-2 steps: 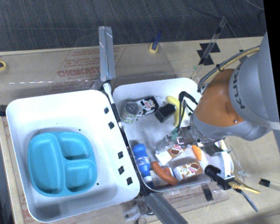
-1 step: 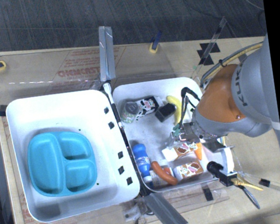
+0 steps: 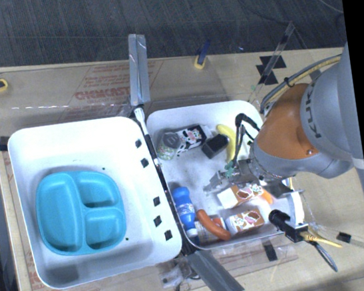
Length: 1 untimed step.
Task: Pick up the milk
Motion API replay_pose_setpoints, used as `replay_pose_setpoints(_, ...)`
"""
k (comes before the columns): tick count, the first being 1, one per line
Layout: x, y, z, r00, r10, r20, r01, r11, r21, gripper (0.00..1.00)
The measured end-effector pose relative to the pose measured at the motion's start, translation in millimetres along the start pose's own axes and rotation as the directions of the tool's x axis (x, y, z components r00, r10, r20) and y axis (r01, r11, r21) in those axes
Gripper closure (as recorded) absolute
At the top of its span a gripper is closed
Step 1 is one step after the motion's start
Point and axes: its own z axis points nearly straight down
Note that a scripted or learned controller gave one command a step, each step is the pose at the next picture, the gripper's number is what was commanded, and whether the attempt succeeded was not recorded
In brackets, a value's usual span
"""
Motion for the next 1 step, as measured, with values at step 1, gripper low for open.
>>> replay_pose_setpoints(1, -14.0, -4.0, 14.7, 0.992, -0.124, -0.005, 0.124, 0.992, 0.011, 0.00)
